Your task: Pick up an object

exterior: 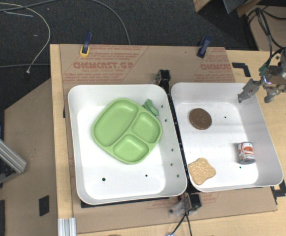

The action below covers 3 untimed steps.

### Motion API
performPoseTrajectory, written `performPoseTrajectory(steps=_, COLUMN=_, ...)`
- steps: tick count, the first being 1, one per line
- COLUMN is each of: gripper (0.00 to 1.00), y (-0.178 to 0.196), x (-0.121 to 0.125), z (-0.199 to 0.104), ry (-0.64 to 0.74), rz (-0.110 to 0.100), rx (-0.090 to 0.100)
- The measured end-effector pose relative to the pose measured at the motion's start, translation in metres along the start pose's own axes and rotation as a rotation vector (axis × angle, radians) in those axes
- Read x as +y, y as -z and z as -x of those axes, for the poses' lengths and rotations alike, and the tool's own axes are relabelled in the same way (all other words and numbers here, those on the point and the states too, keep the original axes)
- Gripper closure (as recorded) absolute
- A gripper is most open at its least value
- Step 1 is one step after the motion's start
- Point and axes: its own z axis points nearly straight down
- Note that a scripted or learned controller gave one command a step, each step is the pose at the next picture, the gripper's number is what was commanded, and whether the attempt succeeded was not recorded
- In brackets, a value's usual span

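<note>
Three items in right bin [261, 132], well below-left of open fingers [257, 92].

A divided plate [127, 130] lies in the left bin [83, 181]. In the right bin [261, 178], a round cookie [200, 118] lies behind a cracker [201, 171], with a can [246, 152] to their right.

The hand [259, 93] hangs at the view's right edge, fingers spread apart (nothing between them).
</note>
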Motion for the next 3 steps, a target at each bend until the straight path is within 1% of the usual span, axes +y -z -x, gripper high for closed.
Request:
performPoseTrajectory(steps=1, gripper=0.0, y=0.009, x=0.003, z=-0.001, ry=0.004, rz=0.015, rx=-0.004)
performPoseTrajectory(steps=2, gripper=0.0, y=-0.033, x=0.006, z=-0.002, ry=0.005, rz=0.01, rx=-0.002)
performPoseTrajectory(steps=3, gripper=0.0, y=-0.095, x=0.009, z=-0.008, ry=0.006, rz=0.009, rx=-0.001)
